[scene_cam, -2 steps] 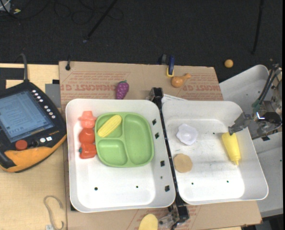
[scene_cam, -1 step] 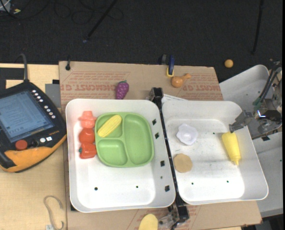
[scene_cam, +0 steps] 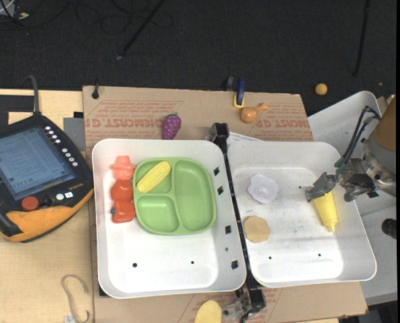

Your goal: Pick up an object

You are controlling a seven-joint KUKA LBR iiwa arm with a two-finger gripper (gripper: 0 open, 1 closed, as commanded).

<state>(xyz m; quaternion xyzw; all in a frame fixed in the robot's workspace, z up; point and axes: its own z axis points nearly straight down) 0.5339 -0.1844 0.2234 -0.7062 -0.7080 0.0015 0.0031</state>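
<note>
A yellow bottle-shaped toy (scene_cam: 327, 212) lies in the right bin (scene_cam: 300, 271) near its right wall. My gripper (scene_cam: 335, 190) hangs right over the toy's upper end. It is open, with one dark finger on each side of that end and nothing clamped. Further left in the same bin are a clear crumpled cup (scene_cam: 262, 188) and a tan round disc (scene_cam: 257, 229). In the left bin (scene_cam: 159, 274) a green divided plate (scene_cam: 183, 204) carries a yellow corn cob (scene_cam: 152, 175), and a red and pink toy (scene_cam: 122, 192) rests beside the plate.
A black divider (scene_cam: 230, 207) separates the two bins. Behind them, purple grapes (scene_cam: 171, 125) and an orange pear (scene_cam: 252, 112) lie on cardboard. A control pendant (scene_cam: 28, 173) sits at the left. A yellow object (scene_cam: 208, 311) lies by the front edge.
</note>
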